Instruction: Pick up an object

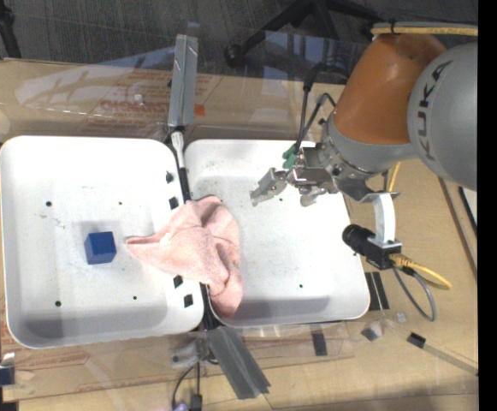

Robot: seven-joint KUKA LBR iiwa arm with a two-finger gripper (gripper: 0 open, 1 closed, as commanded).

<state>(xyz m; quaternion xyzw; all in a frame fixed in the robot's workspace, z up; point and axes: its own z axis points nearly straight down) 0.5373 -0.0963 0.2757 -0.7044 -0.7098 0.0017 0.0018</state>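
Gripper (pixel 275 187): over the right bin's upper middle, fingers spread apart, nothing between them; pointing toward the view's left.
Arm (pixel 402 92): comes in from the right, orange band and grey housing above the bin's upper right corner; the body is cut off at the frame's right side.
Right bin (pixel 316 306): white floor bare around and below the gripper, open room toward the near wall and right wall.
Pink cloth (pixel 198 245): crumpled, draped across the divide between the two bins; one tail reaches into the left bin, the bulk sags along the right bin's left wall. It hides that stretch of both rims.
Blue cube (pixel 100 247): on the left bin's floor, left of centre, just beside the cloth's tail, apart from every wall.
Left bin (pixel 26 315): wide bare floor above and below the cube.
Gap, gripper to cloth: near, not touching.
Hard to make out: fingertip shape, blurred against the speckled floor; whether the cloth covers anything cannot be told.
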